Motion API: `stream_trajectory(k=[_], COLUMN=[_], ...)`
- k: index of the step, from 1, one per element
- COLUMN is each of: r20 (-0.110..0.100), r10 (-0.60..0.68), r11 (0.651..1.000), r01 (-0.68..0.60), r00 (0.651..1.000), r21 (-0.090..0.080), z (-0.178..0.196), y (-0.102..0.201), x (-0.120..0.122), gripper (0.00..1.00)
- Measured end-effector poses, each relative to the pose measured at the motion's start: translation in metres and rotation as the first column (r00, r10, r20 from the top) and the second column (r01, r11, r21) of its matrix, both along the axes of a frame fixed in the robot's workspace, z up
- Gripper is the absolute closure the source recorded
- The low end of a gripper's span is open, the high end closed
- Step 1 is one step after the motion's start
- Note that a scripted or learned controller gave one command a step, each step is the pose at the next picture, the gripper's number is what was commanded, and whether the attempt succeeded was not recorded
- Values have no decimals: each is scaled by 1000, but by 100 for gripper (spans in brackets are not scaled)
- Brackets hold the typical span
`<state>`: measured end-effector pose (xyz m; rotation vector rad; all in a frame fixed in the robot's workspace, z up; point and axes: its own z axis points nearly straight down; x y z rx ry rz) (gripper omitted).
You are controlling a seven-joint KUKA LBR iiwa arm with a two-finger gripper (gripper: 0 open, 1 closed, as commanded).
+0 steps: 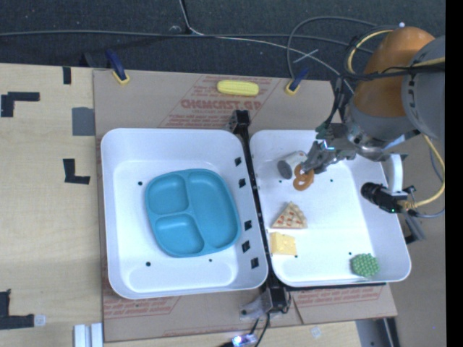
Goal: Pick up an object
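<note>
This is a robotics lab, a test rig rather than any home or kitchen. A grey arm (405, 85) with an orange band reaches over two white bins (116, 215) set side by side on a cardboard sheet (195, 100), which is clamped to a wooden desk (43, 194) by blue and yellow clips (117, 69) behind the bins. Black tape marks (72, 170) lie on the desk left of the bins, and loose cables (217, 35) trail over dark carpet behind them.
</note>
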<state>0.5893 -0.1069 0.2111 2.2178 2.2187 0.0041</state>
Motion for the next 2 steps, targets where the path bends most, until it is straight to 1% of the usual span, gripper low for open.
stream_trajectory(k=[1, 2], r20=[-3, -4], r10=[0, 0], r11=[1000, 1000], r01=[0, 0], r00=[1000, 1000], r21=[0, 1], z=[44, 71], y=[-6, -6], x=[1, 1], gripper=[100, 100])
